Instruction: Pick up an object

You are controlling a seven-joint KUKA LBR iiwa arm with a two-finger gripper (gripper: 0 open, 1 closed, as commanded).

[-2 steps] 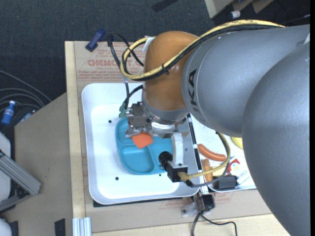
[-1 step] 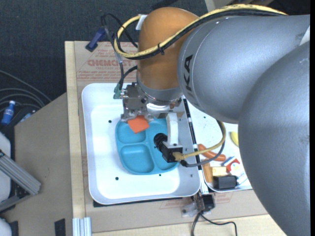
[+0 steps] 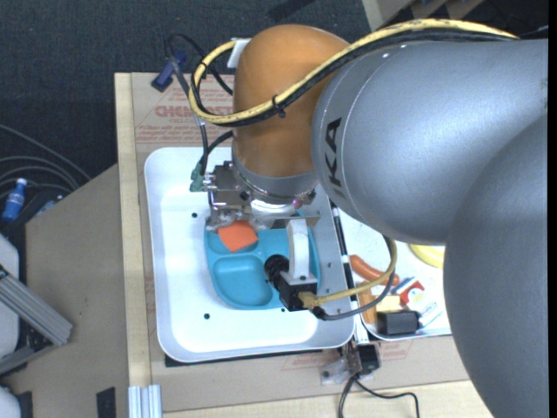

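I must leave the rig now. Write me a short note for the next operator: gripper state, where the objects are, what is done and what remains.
Gripper: low over the left bin, its body hiding the tips; whether it holds anything cannot be told.
Objects: an orange piece lies just below the gripper, resting on the top end of a blue scoop-shaped dish in the left bin. The right bin holds several small items, mostly hidden by the arm.
Done: arm brought down over the orange piece.
Left: confirm a grasp, then lift.

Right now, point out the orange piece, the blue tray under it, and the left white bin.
orange piece point(image 3: 237, 237), camera view, middle of its top face
blue tray point(image 3: 244, 284), camera view, its lower compartment
left white bin point(image 3: 178, 259), camera view, bare floor left of the tray
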